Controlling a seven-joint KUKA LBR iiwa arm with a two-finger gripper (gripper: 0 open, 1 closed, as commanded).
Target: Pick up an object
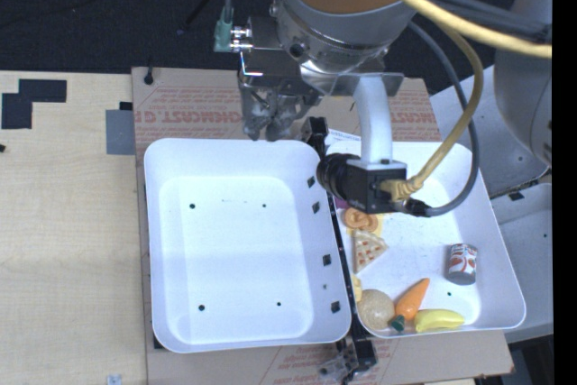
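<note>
Can point(462, 263), carrot point(413, 297), banana point(439, 319) in right bin point(501, 284).

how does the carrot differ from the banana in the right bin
The carrot is orange, tapered, and lies on a slant; the banana is yellow, curved, and lies nearly level. The carrot sits farther from the bin's near rim, the banana right by it. Both are small toy foods in the right bin, side by side.

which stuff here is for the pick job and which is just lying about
For the job:
- orange toy carrot
- yellow toy banana
- small red-and-white can
- tan waffle wedge
- orange pretzel
- pale round bun
- right white bin

Lying about:
- left white bin
- brown cardboard sheet
</note>
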